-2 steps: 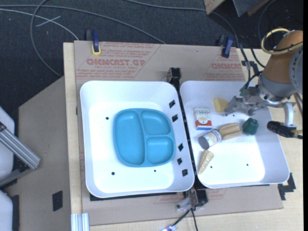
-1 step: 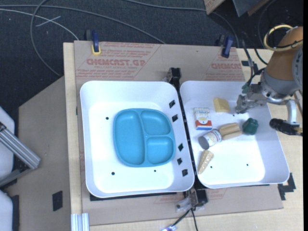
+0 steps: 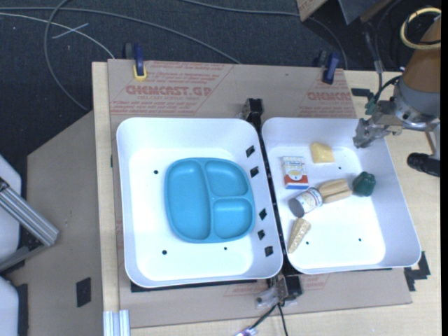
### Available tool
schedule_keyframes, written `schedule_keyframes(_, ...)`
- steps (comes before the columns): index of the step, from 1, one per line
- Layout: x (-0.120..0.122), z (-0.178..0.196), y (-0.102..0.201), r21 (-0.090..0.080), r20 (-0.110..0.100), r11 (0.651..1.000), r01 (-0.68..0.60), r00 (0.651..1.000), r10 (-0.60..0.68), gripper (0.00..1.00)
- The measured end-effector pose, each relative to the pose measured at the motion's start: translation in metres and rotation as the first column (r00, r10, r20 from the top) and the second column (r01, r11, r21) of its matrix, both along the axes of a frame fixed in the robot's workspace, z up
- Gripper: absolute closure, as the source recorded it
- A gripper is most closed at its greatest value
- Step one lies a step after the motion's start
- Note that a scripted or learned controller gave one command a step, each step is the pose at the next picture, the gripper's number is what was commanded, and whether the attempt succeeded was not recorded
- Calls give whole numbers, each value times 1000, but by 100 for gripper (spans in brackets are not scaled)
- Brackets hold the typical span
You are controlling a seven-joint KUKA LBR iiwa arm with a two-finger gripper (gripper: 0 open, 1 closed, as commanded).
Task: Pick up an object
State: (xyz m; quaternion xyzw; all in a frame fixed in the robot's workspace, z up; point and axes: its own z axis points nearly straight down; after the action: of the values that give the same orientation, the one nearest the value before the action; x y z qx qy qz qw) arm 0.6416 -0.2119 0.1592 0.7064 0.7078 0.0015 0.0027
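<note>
Over the right white bin's [image 3: 392, 254] far right rim I see my gripper [image 3: 365, 135]; I cannot tell its jaw state. Nothing sits under it: the pale yellow block [image 3: 322, 152] lies nearby, dark green round object [image 3: 364, 183] further down.

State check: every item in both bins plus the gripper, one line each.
blue divided plate: flat in left bin, compartments bare
yellow block: resting flat
small box: lying flat
bottle: on its side
green piece: beside bottle's end
cone: lying down
gripper: above right bin's rim, holding nothing
</note>
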Motion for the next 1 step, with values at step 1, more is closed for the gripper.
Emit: schedule_keyframes(1, 1, 45, 0, 0, 0, 1000, 1, 1000, -1, 100)
